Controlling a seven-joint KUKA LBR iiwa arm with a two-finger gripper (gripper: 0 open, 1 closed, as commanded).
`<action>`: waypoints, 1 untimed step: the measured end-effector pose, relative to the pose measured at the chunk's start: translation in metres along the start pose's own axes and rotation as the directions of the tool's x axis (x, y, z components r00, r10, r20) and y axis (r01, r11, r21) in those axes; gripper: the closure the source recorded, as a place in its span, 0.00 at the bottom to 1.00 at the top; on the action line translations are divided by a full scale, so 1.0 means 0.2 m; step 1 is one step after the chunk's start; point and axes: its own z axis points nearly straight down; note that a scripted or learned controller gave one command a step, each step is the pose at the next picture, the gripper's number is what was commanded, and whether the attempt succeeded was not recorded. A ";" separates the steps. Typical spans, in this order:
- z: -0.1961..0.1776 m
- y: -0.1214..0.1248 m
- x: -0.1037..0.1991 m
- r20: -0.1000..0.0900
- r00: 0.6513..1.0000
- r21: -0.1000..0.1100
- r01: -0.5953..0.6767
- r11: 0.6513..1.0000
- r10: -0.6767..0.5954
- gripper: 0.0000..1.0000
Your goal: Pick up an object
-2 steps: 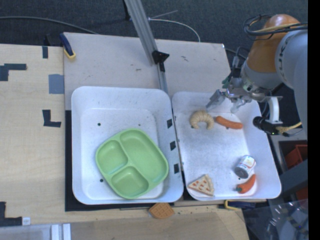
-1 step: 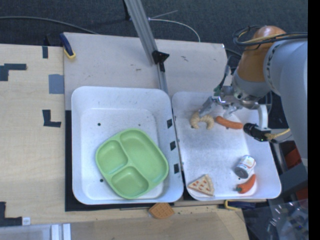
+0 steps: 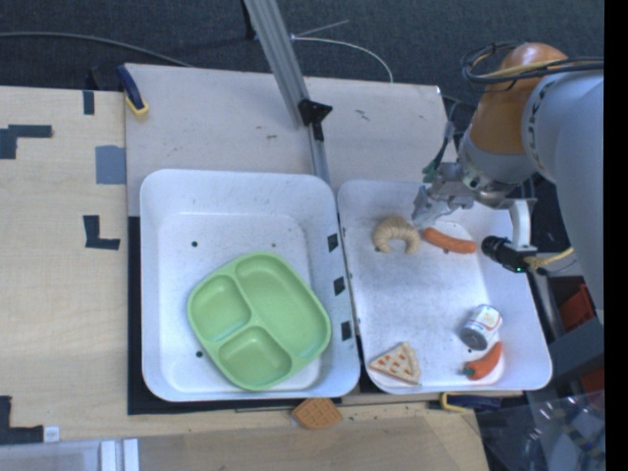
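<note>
Camera view: the gripper hangs over the far part of the right bin, its dark fingertips pointing down just beside the croissant. Whether the fingers are open or closed I cannot tell, and no object is seen between them.

The croissant — a pale, curved piece — is the landmark for the rest. It lies on the bin floor close to the left of the fingertips. Just to the right of it lies an orange sausage, below the gripper, apart from the croissant by a small gap. Well toward the near right from the croissant stands a small silver can, and beside the can, at the near corner, a small orange carrot. Toward the near edge from the croissant lies a triangular sandwich piece.

To the left of the croissant, in the left bin, rests a green divided plate. Above the gripper rises the grey arm with the orange band.
</note>
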 end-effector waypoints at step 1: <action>-0.28 0.06 -0.01 0.000 1.000 -0.007 -0.002 1.000 0.002 1.00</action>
